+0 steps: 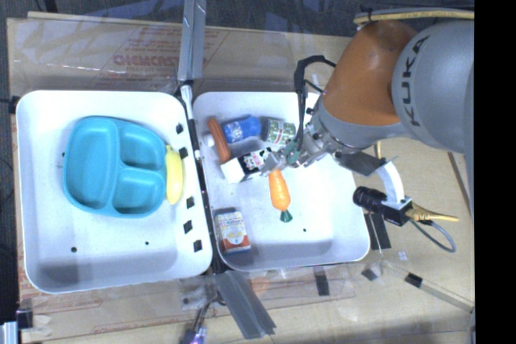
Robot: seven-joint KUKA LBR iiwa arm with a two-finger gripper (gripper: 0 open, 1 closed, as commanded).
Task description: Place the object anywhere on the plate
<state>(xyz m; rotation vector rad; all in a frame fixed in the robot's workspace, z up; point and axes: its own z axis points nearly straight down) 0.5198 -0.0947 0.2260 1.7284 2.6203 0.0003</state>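
A blue divided plate (113,165) lies in the left bin, with a yellow banana (174,175) against its right rim. In the right bin an orange carrot (279,189) with a green tip lies just below my gripper (284,159). The gripper hangs low over the middle of the right bin, right above the carrot's upper end. The arm's wrist covers the fingers, and I cannot see anything held between them.
The right bin (339,238) also holds a blue packet (242,129), a green-and-white can (280,130), an orange-and-white tube (216,138), a white block (232,168) and a small orange box (231,230). A grey divider (190,52) runs between the bins.
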